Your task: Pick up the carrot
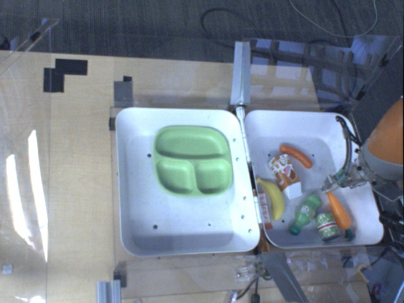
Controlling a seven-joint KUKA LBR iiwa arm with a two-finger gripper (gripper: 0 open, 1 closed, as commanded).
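The claw (336, 180) hangs in the right bin (315, 124), just at eleven o'clock of the carrot (339, 211); whether it's clenched, I cannot tell.

The gripper (336, 182) hovers just above the carrot (339, 212) in the right bin (315, 122), seemingly not touching.

Setting: robotics laboratory, test bench. Evidence recorded: a pale wooden bench (76, 169) carried two shallow white bins (183, 242) set side by side, held by metal brackets (241, 74). Black tape marks (63, 73) were stuck on the bench top. Loose cables (252, 24) trailed over grey carpet (126, 11). A robot arm (385, 147) reached in from the right. Contents were plastic toy food (297, 188) and a green divided plate (192, 160), not real kitchenware.
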